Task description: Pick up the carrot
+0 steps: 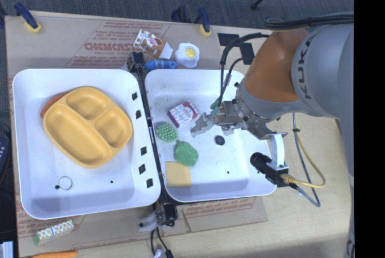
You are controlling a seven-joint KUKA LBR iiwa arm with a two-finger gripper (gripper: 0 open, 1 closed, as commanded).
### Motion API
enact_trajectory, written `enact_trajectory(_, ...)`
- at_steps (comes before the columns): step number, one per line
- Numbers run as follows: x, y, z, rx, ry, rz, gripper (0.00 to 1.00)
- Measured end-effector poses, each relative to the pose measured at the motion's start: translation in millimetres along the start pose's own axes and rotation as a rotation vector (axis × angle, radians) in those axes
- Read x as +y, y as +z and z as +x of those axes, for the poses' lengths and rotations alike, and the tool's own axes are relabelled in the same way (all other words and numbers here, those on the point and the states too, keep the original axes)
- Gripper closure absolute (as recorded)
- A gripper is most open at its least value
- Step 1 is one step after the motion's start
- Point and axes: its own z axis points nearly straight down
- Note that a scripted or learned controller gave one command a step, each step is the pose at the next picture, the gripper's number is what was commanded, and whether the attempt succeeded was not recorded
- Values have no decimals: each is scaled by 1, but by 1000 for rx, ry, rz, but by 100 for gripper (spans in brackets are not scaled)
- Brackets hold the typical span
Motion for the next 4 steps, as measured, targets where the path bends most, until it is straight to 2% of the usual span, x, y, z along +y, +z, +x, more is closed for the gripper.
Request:
enact_trajectory(1, -27, 14, 98, 0, 259, 3, 0)
enact_trajectory(2, 61, 13, 60, -1, 229, -1, 0)
enact_trajectory(3, 102, 12, 94, -1, 20, -3, 0)
enact_trajectory(4, 37, 13, 137, -1, 122, 1, 0)
